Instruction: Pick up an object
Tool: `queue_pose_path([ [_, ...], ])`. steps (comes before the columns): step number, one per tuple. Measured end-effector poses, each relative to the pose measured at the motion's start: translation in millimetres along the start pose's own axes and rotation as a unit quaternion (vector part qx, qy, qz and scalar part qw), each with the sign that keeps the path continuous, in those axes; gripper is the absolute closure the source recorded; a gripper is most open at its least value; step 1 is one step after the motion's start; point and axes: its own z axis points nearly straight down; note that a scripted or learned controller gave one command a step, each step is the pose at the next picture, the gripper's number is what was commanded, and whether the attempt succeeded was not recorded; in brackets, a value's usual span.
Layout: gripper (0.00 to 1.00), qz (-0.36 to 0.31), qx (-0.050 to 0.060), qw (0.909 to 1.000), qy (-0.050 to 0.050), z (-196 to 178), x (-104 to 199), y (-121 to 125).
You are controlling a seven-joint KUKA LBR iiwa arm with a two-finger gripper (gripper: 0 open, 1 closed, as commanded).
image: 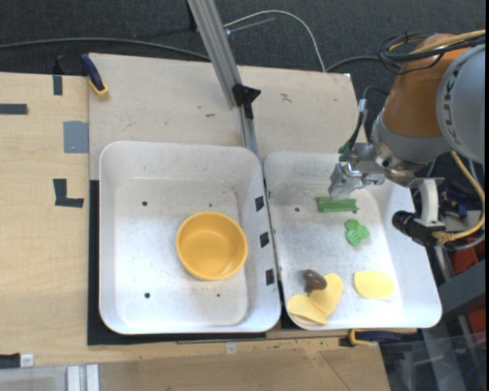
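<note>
The gripper (342, 187) of the grey arm hangs over the far part of the right white bin (407, 300), and its tip is just above a flat green rectangular piece (337, 205). This piece lies on the bin floor, directly under the tip; whether they touch, I cannot tell. A small green lump (357, 234) lies closer to the near edge. Near the front edge are a yellow heart-shaped piece (319, 300), a brown lump (314, 280) and a yellow flat piece (374, 284). A yellow round bowl (212, 245) stands in the left white bin (122, 218).
</note>
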Motion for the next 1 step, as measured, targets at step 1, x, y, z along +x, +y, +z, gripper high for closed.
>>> queue_pose_path([
  [1,1.0,0.0,0.002,1.0,0.001,-20.6,0.0,0.6],
])
